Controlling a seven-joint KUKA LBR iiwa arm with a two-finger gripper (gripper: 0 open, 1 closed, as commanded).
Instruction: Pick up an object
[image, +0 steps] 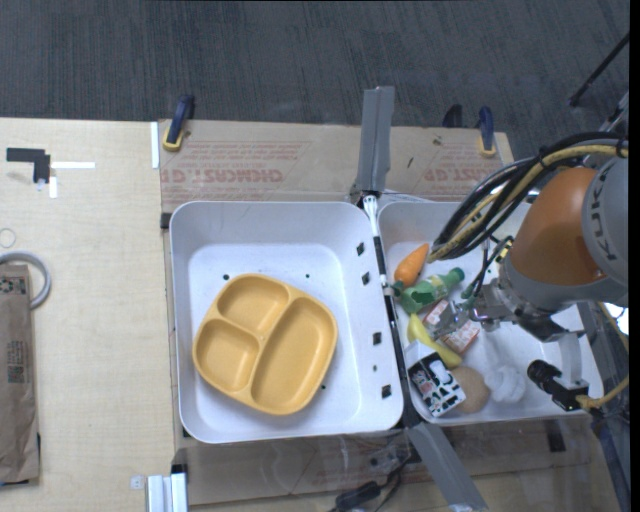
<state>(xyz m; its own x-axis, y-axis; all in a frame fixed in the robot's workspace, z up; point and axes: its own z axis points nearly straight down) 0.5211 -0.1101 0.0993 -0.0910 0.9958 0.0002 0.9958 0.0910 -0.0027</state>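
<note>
The right bin (470, 415) holds a pile of small objects: an orange carrot (411, 264), a green bottle (432, 290), a yellow banana-like piece (434, 343), a black-and-white packet (433, 385), a tan lump (472, 388) and a crumpled white item (506, 383). My gripper (462, 318) reaches down from the orange-banded wrist into the middle of this pile, just below the green bottle. The clutter hides its tips.
The left bin (190, 300) holds a yellow divided plate (264, 343). A grey divider post (375, 140) rises between the bins. Cardboard lies behind the bins, and a brown bag (15, 370) lies at the far left of the bench.
</note>
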